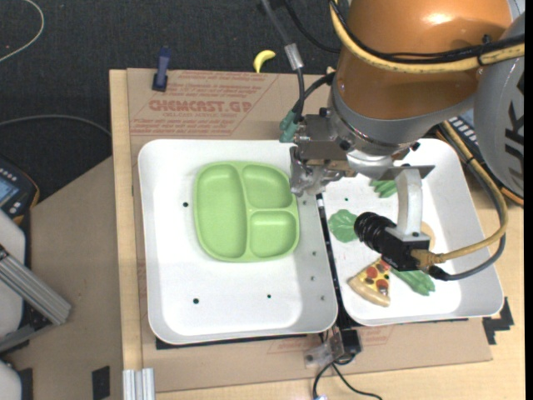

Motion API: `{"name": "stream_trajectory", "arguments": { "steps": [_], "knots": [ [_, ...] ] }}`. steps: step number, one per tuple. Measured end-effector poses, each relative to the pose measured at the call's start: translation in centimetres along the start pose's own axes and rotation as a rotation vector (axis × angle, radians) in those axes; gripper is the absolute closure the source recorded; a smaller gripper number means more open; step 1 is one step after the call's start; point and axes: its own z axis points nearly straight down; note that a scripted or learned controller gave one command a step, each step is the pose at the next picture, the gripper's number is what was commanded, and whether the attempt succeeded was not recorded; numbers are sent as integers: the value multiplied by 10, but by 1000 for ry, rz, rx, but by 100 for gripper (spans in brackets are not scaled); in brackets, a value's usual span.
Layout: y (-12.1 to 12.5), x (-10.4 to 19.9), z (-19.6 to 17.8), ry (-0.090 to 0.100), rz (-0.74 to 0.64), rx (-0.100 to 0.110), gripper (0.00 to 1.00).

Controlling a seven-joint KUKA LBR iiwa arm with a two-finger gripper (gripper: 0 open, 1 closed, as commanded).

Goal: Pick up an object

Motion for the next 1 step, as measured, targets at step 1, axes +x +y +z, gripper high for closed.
{"name": "stream_trajectory", "arguments": {
  "steps": [1],
  "knots": [
    [0, -11, -28, 1, 1, -5, 100]
  ]
}}
